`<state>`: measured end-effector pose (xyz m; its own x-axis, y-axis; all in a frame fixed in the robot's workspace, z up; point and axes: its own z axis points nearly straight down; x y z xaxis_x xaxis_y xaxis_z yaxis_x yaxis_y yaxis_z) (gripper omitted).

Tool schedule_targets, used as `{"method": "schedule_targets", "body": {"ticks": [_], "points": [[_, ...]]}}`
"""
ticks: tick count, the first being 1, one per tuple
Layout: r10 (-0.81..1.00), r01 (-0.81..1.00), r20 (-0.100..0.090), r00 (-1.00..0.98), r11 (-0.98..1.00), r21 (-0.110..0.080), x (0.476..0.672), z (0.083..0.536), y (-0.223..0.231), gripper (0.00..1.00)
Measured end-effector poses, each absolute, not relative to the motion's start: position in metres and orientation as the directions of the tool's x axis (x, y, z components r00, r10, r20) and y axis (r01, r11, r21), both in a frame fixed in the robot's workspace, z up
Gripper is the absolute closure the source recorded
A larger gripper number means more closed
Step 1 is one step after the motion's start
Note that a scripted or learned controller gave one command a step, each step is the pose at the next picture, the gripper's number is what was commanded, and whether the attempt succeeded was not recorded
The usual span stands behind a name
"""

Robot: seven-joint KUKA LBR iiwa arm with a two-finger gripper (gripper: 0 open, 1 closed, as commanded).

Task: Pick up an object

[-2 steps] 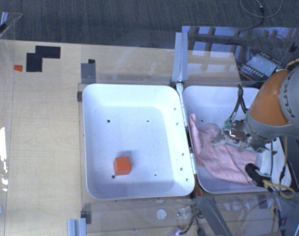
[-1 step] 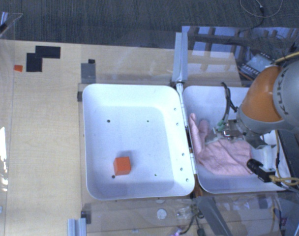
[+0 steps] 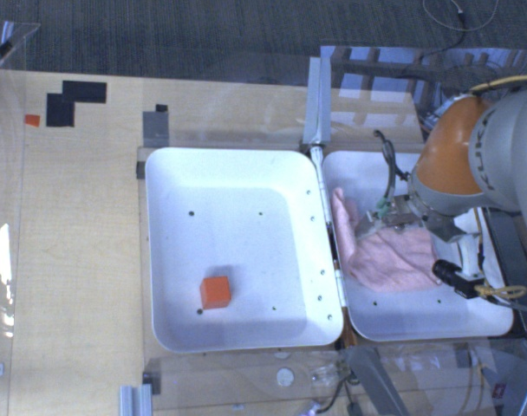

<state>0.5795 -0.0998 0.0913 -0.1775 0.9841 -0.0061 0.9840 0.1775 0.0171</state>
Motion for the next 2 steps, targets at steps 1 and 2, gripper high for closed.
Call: {"method": "schedule_targets", "body": {"ticks": [1,2], "points": [[0.962,0.962,-0.010,-0.272,0.272,0.020,0.577,0.091,-0.095,0.00],[0.962,0.962,-0.012,-0.272,0.272,0.027,0.580,0.103,-0.095,1.00]]}}
